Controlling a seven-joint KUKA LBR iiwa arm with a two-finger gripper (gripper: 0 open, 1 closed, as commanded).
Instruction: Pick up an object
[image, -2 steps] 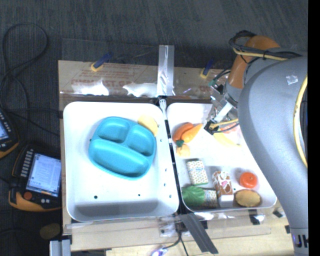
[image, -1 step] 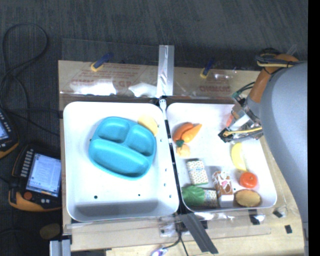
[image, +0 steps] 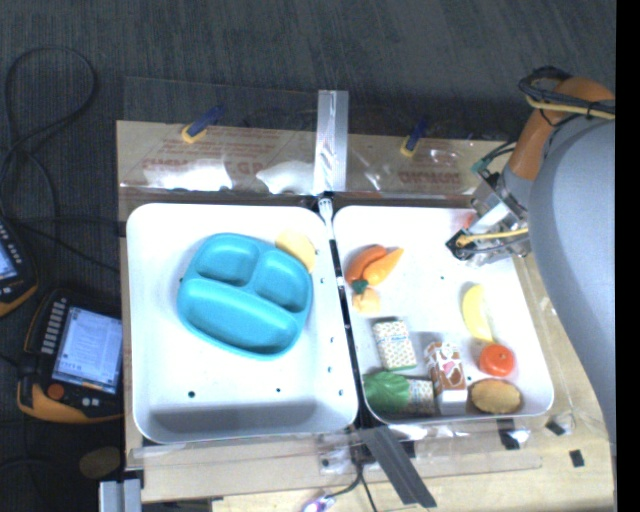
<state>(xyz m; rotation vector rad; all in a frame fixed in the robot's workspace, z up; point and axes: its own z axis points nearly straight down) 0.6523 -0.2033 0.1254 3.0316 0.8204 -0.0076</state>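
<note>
The gripper (image: 482, 238) hangs over the upper right corner of the right bin (image: 440, 218), its 2 fingers pointing left with a narrow gap between them; nothing sits in that gap, so the jaws are parted and hold no object. Just below it on the bin floor lies a yellow banana (image: 476, 312), and further down a red tomato (image: 497, 360) rests above a brown potato (image: 495, 397) in the lower right corner. To the left of the gripper, near the bin's dividing wall, sits an orange carrot (image: 372, 263) with a small yellow piece beneath it. Below that stands a small box (image: 394, 345), then a snack packet (image: 446, 366) beside it, and a green vegetable (image: 387, 388) against the bottom wall.

The left bin (image: 150, 400) holds a blue divided tray (image: 245, 292), tilted, with 3 compartments, and a yellow lemon (image: 296, 247) touching its upper right edge.
</note>
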